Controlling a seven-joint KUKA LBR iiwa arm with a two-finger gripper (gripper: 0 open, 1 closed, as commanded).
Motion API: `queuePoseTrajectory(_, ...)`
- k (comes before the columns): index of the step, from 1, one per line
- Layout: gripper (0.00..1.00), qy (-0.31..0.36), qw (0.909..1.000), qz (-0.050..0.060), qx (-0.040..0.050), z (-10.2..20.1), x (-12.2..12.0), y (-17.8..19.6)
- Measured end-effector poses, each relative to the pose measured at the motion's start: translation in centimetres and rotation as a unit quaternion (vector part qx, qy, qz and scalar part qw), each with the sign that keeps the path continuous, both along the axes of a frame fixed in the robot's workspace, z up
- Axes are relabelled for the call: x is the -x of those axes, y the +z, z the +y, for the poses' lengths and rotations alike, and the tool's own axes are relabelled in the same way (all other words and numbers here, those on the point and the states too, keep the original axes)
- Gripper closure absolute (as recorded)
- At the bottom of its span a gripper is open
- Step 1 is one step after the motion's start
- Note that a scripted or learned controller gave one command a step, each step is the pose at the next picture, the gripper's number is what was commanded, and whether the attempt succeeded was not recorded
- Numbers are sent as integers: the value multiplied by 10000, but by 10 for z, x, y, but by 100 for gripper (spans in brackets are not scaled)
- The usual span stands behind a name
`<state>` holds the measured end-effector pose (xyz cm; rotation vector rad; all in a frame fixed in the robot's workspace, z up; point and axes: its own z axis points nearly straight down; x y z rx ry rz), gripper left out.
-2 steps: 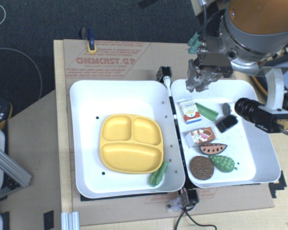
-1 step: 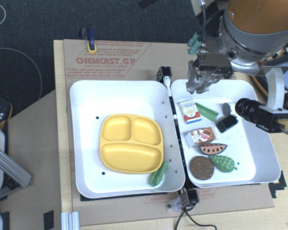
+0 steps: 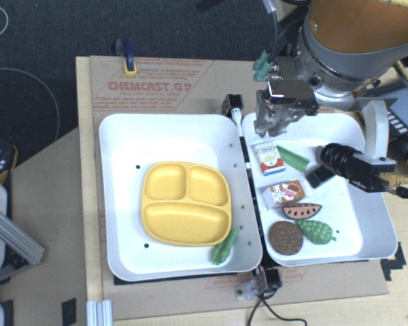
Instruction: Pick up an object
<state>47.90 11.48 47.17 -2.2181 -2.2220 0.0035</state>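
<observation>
My gripper (image 3: pixel 268 126) hangs over the far left corner of the right bin (image 3: pixel 377 246), just beyond a small white and red carton (image 3: pixel 266 158). Nothing shows in its grasp. Beside the carton lies a green pod (image 3: pixel 294 159). Nearer the front are a small snack packet (image 3: pixel 285 192), a watermelon slice (image 3: pixel 302 211), a round brown cookie (image 3: pixel 285 237) and a bumpy green piece (image 3: pixel 317 231). In the left bin (image 3: pixel 115 182) a yellow divided plate (image 3: pixel 187 204) lies flat, with a green vegetable (image 3: pixel 223 248) at its front right corner.
The two bins meet at a ridge (image 3: pixel 248 182) close to the gripper's left. A cardboard sheet (image 3: pixel 149 80) lies under the bins. A blue and yellow clamp (image 3: pixel 128 56) stands at the back left.
</observation>
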Motion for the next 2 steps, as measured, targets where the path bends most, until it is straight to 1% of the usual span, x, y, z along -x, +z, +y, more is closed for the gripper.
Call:
queuePoseTrajectory(1, 100, -38, 10000, 80, 22, -44, 2, -176)
queuePoseTrajectory(2, 100, -15, 10000, -22, -3, -42, -1, -157)
